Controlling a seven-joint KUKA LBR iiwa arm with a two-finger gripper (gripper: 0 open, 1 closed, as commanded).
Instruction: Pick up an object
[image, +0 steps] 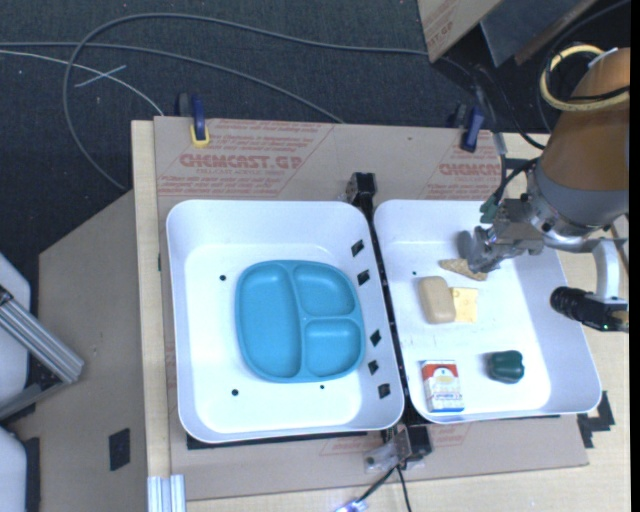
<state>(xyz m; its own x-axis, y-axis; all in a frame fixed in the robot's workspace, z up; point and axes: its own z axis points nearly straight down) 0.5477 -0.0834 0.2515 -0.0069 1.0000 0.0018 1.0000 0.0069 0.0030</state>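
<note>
- Gripper (478, 258) low at twelve o'clock of right bin (560, 400), over a tan flat piece (458, 266); finger state impossible to tell.
- Beige block (436, 299), yellow slice (465, 304) near centre.
- Green object (505, 366), small carton (441, 386) toward six o'clock.
- Blue divided tray (299, 320) mid left bin (190, 300).

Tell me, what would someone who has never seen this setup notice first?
Probably the bright blue divided tray, lying alone in the middle of the left white bin. Next, the grey and orange arm reaching in from the right, its hand low over the far part of the right bin. Nearer the camera in that bin lie a tan bar, a small red and white carton and a dark green object.
</note>
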